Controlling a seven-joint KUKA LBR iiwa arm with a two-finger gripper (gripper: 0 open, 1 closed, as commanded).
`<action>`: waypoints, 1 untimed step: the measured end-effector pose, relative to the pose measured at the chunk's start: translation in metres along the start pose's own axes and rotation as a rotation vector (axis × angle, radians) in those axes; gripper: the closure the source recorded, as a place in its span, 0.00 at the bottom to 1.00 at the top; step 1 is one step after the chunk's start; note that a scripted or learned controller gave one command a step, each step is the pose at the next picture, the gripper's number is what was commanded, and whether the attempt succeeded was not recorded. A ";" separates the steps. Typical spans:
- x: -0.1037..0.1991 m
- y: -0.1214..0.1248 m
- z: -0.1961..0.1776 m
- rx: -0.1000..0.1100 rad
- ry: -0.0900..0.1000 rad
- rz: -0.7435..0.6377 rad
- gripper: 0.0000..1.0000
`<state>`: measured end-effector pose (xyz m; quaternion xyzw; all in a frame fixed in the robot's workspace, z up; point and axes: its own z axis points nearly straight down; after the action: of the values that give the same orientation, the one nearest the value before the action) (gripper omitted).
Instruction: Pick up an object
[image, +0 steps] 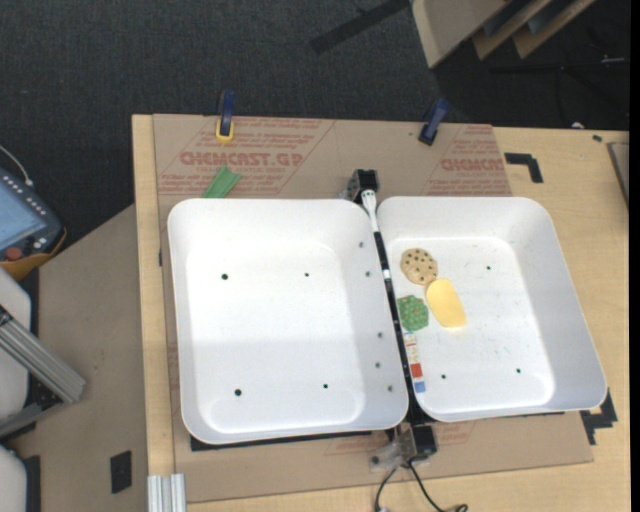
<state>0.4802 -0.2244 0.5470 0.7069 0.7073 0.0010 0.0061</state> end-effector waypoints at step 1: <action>0.013 -0.001 0.012 0.011 0.008 0.000 1.00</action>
<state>0.4792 -0.2117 0.5350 0.7068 0.7074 -0.0003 -0.0006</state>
